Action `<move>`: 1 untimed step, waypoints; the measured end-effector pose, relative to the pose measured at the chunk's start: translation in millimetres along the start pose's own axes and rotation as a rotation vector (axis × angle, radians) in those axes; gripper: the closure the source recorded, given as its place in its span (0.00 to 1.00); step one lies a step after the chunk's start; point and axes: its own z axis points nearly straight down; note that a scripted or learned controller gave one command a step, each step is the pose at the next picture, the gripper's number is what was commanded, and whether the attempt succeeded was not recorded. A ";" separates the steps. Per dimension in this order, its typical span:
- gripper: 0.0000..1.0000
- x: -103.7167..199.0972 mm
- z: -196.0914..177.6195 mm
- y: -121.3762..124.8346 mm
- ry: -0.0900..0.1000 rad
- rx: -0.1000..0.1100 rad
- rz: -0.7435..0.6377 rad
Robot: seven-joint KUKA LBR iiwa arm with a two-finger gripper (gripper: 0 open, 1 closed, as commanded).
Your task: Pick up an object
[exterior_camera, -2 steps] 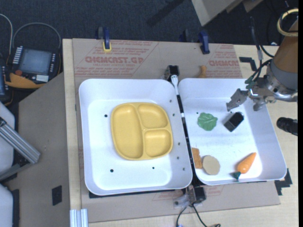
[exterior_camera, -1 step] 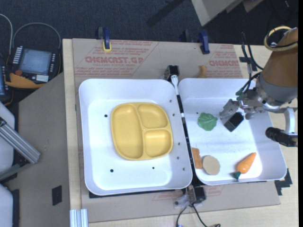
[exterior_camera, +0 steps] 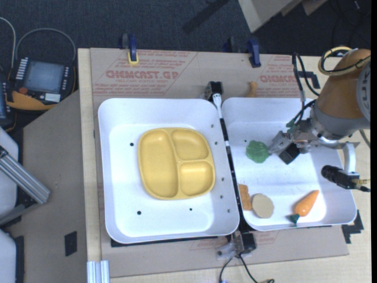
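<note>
The jaws stand parted, the gripper (exterior_camera: 278, 147) low in the right bin (exterior_camera: 339, 217) with its tips just beside the green broccoli piece (exterior_camera: 257, 151), nothing held between them. That piece looks light and soft — best pinched across its bumpy middle. Left to right: a yellow divided plate (exterior_camera: 175, 161) in the left bin (exterior_camera: 118, 175), then a round biscuit (exterior_camera: 263, 206) and a carrot (exterior_camera: 306, 203) — smooth white floor, ample room

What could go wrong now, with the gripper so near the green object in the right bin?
1. The gripper sits beside the green object, not around it; closing may push it away.
2. The green object looks lumpy, so fingers might slip.
3. The carrot and round cookie lie nearby; a sweep could knock them.
</note>
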 end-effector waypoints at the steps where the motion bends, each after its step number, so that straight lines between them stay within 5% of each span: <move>1: 1.00 -1.7 -15.2 2.2 -0.006 -0.011 0.001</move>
